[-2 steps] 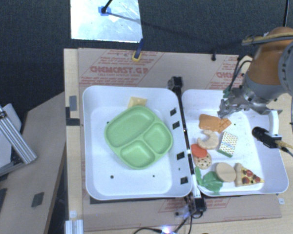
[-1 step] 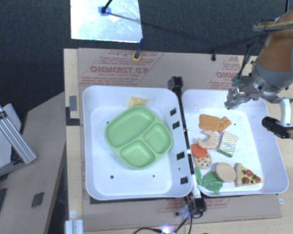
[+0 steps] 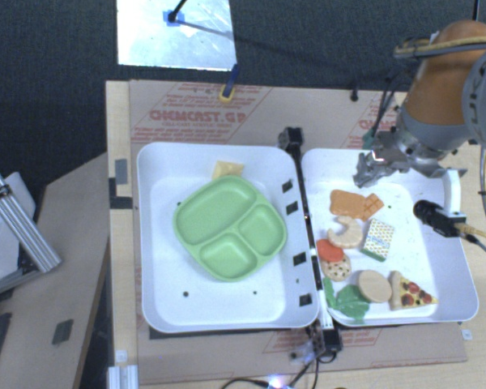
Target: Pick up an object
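Observation:
My gripper (image 3: 368, 173) hangs over the far part of the right bin (image 3: 445, 298), just above and behind an orange cracker-like piece (image 3: 355, 203). Nothing shows between its fingers. Below the cracker lie a pale curved piece (image 3: 347, 234), a small patterned box (image 3: 378, 239), a red round slice (image 3: 330, 251), a cookie (image 3: 337, 267), a tan round disc (image 3: 373, 286), a pizza slice (image 3: 408, 292) and a green leafy piece (image 3: 350, 302).
The left bin (image 3: 158, 298) holds a green divided plate (image 3: 229, 228) and a small yellow piece (image 3: 227, 169) at its far side. A black divider (image 3: 301, 217) runs between the bins. A shiny sheet (image 3: 178, 23) lies beyond the bench.

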`<state>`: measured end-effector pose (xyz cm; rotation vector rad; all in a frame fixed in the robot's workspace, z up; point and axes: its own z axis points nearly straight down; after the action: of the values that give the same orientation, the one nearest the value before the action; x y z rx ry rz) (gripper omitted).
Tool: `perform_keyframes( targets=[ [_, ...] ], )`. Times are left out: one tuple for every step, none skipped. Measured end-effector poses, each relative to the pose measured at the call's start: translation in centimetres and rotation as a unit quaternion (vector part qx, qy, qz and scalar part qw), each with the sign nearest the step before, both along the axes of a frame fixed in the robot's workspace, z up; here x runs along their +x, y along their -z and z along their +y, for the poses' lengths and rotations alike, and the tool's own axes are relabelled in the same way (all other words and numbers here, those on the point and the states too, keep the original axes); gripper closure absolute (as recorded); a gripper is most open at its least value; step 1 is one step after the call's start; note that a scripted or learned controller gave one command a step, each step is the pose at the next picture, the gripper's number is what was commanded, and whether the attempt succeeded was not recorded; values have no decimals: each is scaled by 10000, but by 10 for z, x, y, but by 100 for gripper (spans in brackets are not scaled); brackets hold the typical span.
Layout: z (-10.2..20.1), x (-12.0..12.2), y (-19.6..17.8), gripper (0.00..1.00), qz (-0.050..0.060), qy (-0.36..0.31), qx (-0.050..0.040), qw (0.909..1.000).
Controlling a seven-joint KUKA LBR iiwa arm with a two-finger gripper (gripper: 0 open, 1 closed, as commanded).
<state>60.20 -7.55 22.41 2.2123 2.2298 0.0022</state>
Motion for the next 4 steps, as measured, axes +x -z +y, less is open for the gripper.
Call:
perform_keyframes(
  targets=[
    [44, -19, 4, 100, 11, -4, 7, 10000],
    [95, -28, 12, 100, 10, -8, 8, 10000],
    [138, -45, 0, 100, 6, -7, 10, 10000],
    [143, -36, -10, 100, -3, 10, 2, 10000]
  ],
)
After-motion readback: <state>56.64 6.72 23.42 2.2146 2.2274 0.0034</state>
